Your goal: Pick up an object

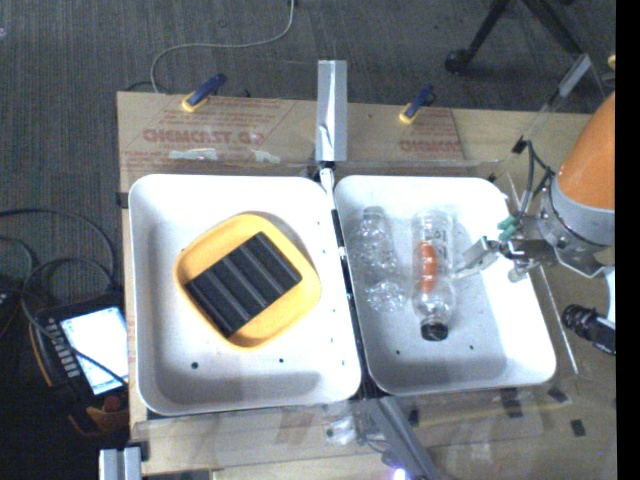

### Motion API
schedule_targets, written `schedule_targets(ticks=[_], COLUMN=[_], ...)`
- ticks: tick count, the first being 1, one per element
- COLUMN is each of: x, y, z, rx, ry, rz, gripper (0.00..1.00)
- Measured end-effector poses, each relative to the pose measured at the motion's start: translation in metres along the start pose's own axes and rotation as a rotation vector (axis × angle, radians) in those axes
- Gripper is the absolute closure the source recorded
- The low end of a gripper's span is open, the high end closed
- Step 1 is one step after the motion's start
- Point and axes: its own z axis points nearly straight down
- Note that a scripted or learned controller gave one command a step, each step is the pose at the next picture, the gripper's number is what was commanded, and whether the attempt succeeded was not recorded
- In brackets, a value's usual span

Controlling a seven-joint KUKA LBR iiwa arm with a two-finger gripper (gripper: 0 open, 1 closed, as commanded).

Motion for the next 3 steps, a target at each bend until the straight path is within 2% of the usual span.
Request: schedule_targets(ticks=[1,2,3], x=[0.016,0.017,-0.007], y=[0.01,0.01,-0.006], z=[0.156,0.147,0.096], rx=[-0.012,-0.011,0.0], ry=[-0.004,0.001,0.0], rz=[-0.1,-0.101,0.014], gripper=[0.0,1.0,1.0])
